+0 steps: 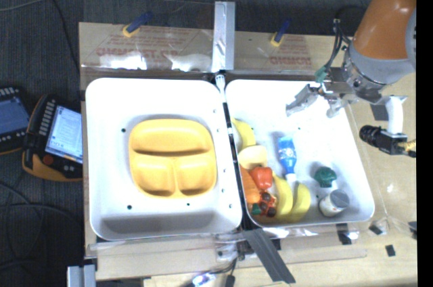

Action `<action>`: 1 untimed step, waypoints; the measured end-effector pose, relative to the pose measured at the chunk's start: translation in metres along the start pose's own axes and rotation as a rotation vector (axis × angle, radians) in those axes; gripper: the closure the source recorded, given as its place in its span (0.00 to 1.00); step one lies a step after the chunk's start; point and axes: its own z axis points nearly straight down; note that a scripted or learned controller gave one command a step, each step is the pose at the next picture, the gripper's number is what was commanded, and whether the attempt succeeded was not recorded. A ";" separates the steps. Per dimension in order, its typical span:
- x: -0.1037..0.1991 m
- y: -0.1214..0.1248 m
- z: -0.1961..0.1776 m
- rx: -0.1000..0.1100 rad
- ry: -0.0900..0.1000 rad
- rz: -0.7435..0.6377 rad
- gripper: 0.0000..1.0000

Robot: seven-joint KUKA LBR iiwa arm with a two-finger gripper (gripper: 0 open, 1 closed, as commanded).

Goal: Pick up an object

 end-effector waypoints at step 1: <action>0.001 0.006 0.170 -0.013 -0.005 -0.313 0.00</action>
